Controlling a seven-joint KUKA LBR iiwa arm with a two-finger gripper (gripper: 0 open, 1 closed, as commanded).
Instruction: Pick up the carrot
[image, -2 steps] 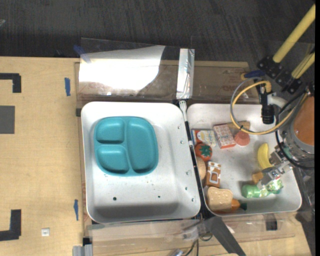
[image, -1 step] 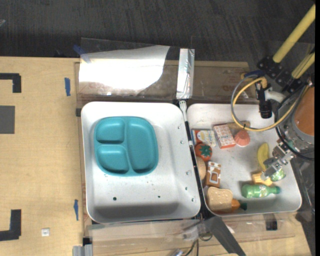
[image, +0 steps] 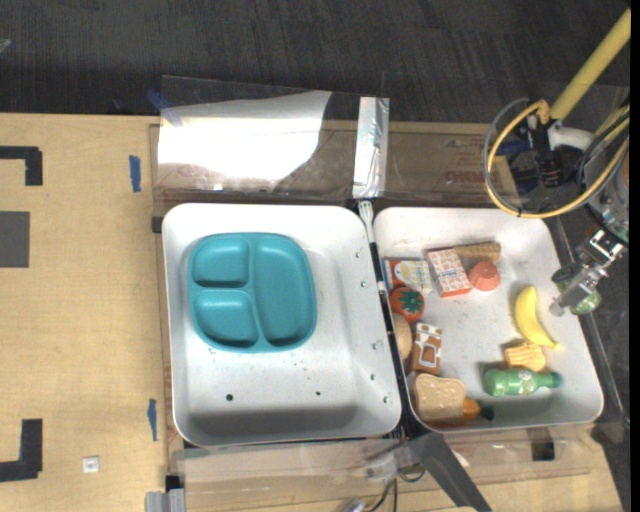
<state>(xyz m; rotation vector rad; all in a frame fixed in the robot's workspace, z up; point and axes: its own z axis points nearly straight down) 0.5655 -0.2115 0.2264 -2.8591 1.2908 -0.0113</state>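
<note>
The gripper (image: 580, 290) hangs at the right edge of the frame over the right bin's (image: 455, 228) rim, too blurred to tell whether it is clenched or released, with nothing visibly in it. Just left of it lie a banana (image: 530, 315) and a green bottle (image: 520, 380), then small printed cartons (image: 448, 272) whose labels are too small to read. The carrot (image: 472, 408) sits at that bin's lower edge, half hidden beside a bread slice (image: 438, 395), while the left bin (image: 340, 400) holds a teal divided plate (image: 252, 290).

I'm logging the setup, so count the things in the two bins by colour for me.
Teal: 1, the plate
Yellow: 1, banana
Green: 1, bottle
Pink or red: 2
Orange or tan: about 5, some overlapping
Total: about 10
</note>
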